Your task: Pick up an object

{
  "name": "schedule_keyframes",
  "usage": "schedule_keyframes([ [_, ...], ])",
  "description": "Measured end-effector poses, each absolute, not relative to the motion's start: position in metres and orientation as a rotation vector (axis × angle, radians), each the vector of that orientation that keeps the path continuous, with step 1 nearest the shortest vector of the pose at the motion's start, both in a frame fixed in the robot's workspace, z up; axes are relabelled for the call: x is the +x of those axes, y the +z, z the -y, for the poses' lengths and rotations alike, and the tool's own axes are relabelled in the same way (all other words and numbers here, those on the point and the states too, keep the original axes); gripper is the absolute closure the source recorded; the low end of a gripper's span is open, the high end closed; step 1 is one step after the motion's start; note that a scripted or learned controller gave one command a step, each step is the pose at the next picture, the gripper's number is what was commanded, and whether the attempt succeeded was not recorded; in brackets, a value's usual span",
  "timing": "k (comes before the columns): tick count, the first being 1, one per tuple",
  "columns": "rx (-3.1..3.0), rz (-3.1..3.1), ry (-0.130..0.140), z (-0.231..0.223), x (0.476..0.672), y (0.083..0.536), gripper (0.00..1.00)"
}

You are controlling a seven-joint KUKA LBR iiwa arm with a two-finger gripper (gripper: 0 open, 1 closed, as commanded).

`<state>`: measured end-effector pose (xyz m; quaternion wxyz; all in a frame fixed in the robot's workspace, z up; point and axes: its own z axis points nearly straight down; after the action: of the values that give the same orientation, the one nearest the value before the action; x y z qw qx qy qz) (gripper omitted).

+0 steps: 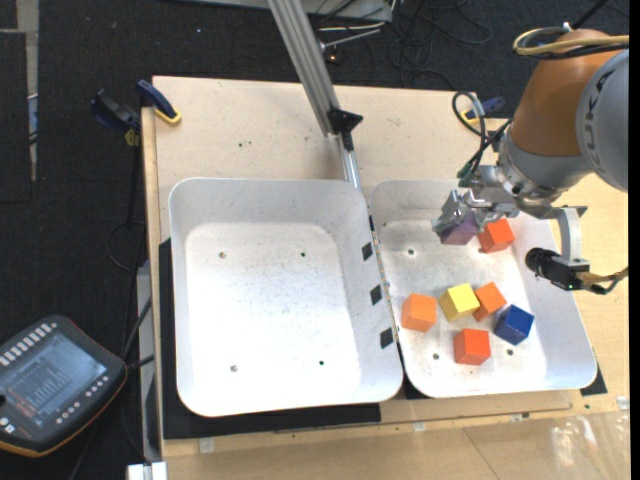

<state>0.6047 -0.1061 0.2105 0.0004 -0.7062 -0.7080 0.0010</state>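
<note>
In right bin [560, 368], jaws [462, 218] gripping purple block [459, 232]

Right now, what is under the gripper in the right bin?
Under the gripper a purple block shows, beside a red-orange block, in the right bin. The gripper covers the purple block's upper part, so its fingers' grip cannot be judged.

Robotics lab: teach pendant [50, 383] left of worktop [250, 128], cables [420, 13] behind it, clamps [135, 108] on its edge.
</note>
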Motion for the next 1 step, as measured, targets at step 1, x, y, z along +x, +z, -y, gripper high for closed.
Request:
schedule_keyframes([
  [1, -2.211, 2.226, 0.002, 0.0538, 0.5898, 0.2050, 1.00],
])
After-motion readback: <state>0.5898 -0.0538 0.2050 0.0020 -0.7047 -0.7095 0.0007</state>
